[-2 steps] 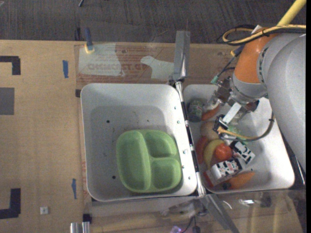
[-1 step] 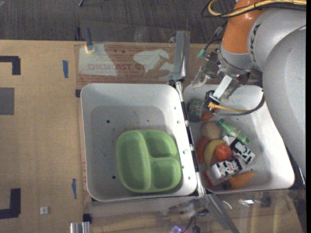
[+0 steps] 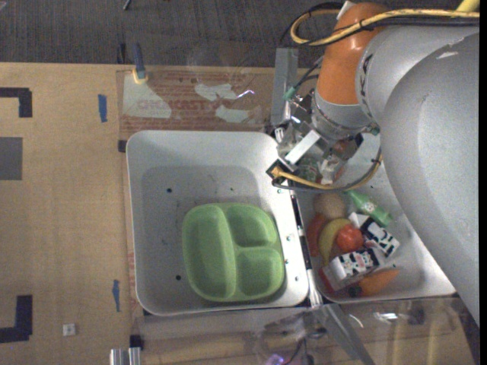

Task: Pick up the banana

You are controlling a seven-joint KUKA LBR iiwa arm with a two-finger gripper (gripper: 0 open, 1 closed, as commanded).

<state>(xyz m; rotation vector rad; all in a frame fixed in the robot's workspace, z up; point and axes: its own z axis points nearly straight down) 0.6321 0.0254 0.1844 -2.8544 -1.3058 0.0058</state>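
Note:
The yellow banana lies curved in the right bin, packed among other items, with a red-orange fruit against its right side. My gripper hangs over the far left corner of that bin, near the wall shared with the left bin. It sits above and apart from the banana, with a beige round fruit between them. Cables and the wrist housing crowd the gripper's tip.
A green divided plate rests in the left bin. Beside the banana are a green bottle, two black-and-white cartons, a red item and an orange carrot. The grey arm covers the right bin's far side.

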